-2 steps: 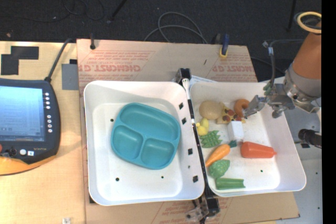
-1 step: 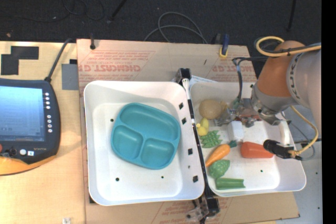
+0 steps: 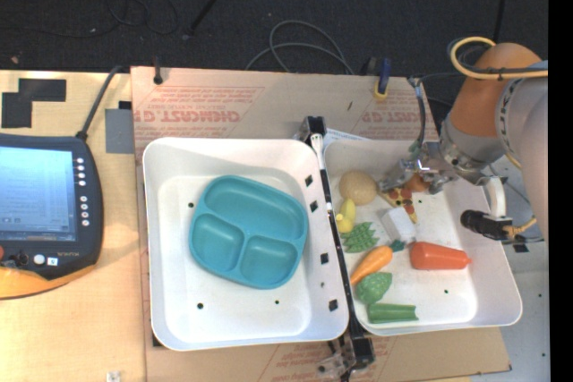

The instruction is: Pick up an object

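My gripper (image 3: 410, 177) is low over the back of the right bin (image 3: 488, 300), reaching in from the right. A small orange and red toy (image 3: 408, 193) lies right beneath its tip; whether they touch is unclear. Close by in this bin are a beige round toy (image 3: 358, 186), a white block (image 3: 399, 224), a red pepper (image 3: 439, 257), a carrot (image 3: 372, 262), a small yellow piece (image 3: 346, 215), a leafy green piece (image 3: 361, 237), a green pepper (image 3: 374, 286) and a green cucumber (image 3: 392, 312).
The left bin (image 3: 170, 282) holds a teal divided plate (image 3: 248, 230). A black divider rail (image 3: 324, 219) separates the bins. A tablet-like screen (image 3: 40, 201) sits on the bench at far left.
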`<state>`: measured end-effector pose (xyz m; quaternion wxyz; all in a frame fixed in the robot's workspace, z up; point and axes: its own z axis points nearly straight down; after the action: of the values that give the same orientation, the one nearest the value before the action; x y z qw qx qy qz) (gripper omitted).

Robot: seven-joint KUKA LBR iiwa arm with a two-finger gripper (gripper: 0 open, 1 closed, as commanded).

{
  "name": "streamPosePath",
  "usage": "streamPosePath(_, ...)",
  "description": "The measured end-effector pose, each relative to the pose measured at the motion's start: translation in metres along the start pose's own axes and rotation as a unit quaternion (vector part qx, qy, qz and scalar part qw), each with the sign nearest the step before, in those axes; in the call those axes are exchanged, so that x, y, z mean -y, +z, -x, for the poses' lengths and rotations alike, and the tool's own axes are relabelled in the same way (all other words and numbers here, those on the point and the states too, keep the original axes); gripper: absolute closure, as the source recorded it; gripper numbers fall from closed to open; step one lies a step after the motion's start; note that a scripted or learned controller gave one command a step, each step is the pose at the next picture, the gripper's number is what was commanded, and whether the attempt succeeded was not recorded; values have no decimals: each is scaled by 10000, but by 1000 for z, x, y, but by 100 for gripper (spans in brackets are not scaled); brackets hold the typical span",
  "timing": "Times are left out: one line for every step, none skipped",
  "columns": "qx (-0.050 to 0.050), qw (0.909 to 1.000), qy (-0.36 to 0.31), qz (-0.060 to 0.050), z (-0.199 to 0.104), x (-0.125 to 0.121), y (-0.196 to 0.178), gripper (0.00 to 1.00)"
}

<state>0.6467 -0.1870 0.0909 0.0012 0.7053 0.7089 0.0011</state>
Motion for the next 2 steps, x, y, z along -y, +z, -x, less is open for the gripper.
streamPosePath(1,10000,-16,20,-1,-1,-14,100)
streamPosePath(-1,10000,-25,9,-1,-1,-12,0)
